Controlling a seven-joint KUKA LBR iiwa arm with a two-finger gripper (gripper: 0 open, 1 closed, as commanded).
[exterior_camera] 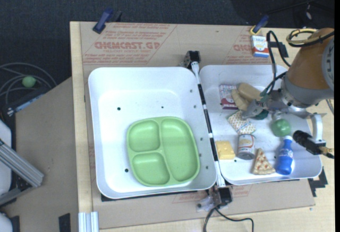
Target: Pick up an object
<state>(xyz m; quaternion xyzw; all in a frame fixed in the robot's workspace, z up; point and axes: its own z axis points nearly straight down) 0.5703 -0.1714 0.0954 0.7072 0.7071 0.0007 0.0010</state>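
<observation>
Camera view from above the bench: arm (pixel 311 74) reaching in from the right over the right-hand bin (pixel 313 172), orange band above the wrist, gripper (pixel 258 110) low among the bin's contents. Whether the jaws are open or closed cannot be told, since the wrist and nearby items crowd them; nothing is clearly seen held.

Objects placed relative to the jaws: tan bread-like piece (pixel 245 94) just up and to the left, close against them; red-and-white packet (pixel 227 97) further left of that; patterned wrapper (pixel 238 119) just below-left; small tin can (pixel 246 146) below; yellow cheese block (pixel 224 149) below and further left; cracker wedge (pixel 261 162) well below; green ball (pixel 281 127) just below-right; blue bottle (pixel 285 157) further below-right, near the bin's front edge.

Left-hand bin (pixel 106 119), well apart to the left of the jaws, bearing a green divided plate (pixel 162 150). Small carton (pixel 259 45) on the board beyond the right bin.
</observation>
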